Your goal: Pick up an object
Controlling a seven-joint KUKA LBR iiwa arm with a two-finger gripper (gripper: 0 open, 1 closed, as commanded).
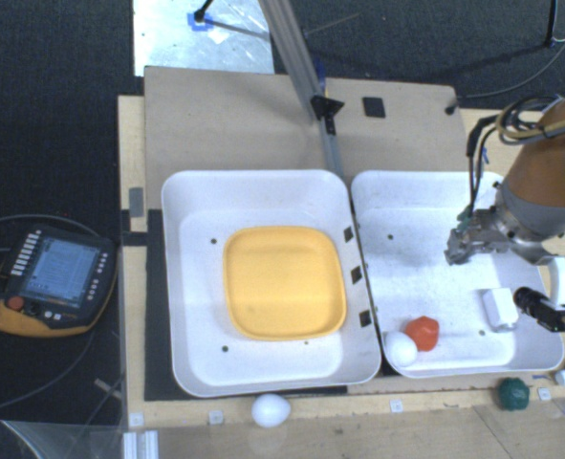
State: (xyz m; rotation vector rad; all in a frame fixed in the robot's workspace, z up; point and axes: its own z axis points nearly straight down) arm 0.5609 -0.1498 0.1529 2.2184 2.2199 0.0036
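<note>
In the right bin (397, 199) lie a red-orange object (422, 332), a white ball (401, 349) at the front left corner and a small white block (500, 307) near the right wall. A yellow square plate (285, 281) rests in the left bin (191, 256). My gripper (464, 247) hangs over the right part of the right bin, up and to the right of the red object and just left of the white block. It is seen from above, and nothing shows between its fingers.
A white egg-shaped object (271, 409) and a dark green ball (513, 393) lie outside the bins on the bench front. A teach pendant (51, 283) sits on the floor at left. A metal pole (296, 51) slants across the back.
</note>
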